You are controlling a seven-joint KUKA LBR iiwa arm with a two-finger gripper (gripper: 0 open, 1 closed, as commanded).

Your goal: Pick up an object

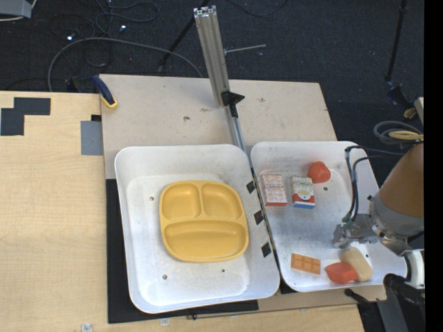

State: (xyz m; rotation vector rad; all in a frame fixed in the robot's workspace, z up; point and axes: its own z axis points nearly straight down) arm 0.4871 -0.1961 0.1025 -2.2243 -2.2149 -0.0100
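The grey two-finger gripper (344, 235), whose spread I cannot tell, hangs low in the right white bin (325, 151), with the pale beige oblong block (356, 263) just beside it at five o'clock, lying long toward four o'clock.

pale particleboard bench top (277, 113) carries two shallow white plastic bins side by side, touching; left white bin (135, 254); right white bin (304, 154); yellow-and-blue handled tool (105, 93) lies at bench's far left corner; upright aluminium extrusion post (213, 54) rises near back middle
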